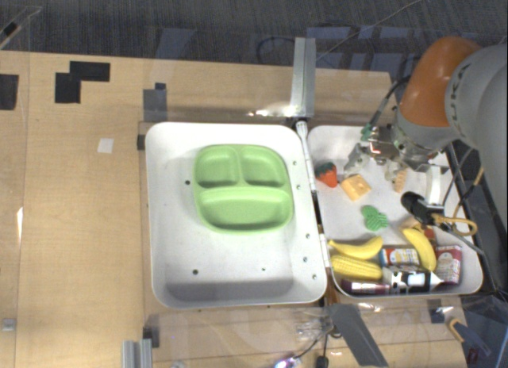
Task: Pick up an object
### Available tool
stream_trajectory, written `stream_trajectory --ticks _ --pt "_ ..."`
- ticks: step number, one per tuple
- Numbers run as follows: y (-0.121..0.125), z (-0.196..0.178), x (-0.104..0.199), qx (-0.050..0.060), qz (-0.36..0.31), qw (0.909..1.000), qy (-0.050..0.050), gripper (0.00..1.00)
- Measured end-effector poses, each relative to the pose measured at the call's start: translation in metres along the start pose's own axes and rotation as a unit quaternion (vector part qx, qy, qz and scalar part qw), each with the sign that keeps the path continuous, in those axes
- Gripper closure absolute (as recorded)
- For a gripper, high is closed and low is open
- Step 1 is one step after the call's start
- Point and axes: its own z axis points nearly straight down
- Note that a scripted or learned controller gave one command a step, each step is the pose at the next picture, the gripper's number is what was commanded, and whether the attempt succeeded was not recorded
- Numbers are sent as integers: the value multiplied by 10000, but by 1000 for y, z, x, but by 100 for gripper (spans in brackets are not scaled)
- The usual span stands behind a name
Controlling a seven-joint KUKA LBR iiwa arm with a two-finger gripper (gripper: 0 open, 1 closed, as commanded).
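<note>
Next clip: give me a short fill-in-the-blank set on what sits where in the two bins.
The green divided plate lies in the ____ bin.
The arm's gripper hovers over the ____ bin.
The orange cheese wedge lies between the red toy and the ____ broccoli-like piece.

Missing words: left; right; green

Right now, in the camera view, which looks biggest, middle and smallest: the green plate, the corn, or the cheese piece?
1. Green plate, by far the largest.
2. Corn, much smaller, long and yellow.
3. Cheese piece, smallest.
All lie at a similar distance from the camera, so the order looks reliable.
</note>
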Motion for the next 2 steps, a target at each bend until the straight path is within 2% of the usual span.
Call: stream_trajectory --ticks 1,2 --pt "-20 35 -2 -50 -492 9988 0 0" --pt "-17 22 1 -93 -493 9987 17 100"
